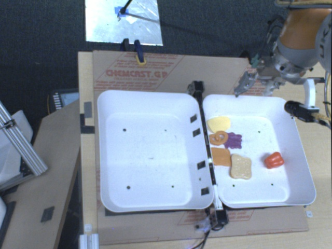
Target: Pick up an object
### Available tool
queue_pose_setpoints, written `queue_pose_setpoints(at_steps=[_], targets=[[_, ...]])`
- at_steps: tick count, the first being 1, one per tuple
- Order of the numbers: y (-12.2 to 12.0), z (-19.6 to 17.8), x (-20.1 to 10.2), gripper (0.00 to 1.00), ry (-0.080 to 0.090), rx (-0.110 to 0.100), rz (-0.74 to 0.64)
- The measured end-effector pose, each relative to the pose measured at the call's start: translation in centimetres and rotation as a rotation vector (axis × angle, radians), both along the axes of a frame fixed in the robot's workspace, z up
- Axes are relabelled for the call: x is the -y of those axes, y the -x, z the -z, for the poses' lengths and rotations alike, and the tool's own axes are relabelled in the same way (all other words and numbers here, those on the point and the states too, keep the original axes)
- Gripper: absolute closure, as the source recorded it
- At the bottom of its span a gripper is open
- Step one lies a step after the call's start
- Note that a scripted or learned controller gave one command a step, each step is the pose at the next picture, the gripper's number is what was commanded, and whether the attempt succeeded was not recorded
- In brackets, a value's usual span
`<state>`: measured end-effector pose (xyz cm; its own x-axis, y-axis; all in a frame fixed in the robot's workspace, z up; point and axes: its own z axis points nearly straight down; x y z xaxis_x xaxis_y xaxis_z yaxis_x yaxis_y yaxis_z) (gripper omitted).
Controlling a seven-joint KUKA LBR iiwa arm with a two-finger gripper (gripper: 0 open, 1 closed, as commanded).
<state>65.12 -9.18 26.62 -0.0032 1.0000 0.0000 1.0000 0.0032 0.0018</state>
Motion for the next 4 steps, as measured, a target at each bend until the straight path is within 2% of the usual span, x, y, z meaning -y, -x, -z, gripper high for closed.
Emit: queue_pose_setpoints(at_steps=[1, 2, 3, 4], targets=[[6.0, -7.2, -5.5, 0.0, -0.002, -0.001, -0.004], [15.9, -23.1, -0.1, 0.0, 0.002, 0.013, 0.006], [15.4, -23.4, -0.4, 1.0, 0.002, 0.007, -0.003], [16.4, -23.3, -8.5, 1.0, -0.002, 0.002, -0.01]])
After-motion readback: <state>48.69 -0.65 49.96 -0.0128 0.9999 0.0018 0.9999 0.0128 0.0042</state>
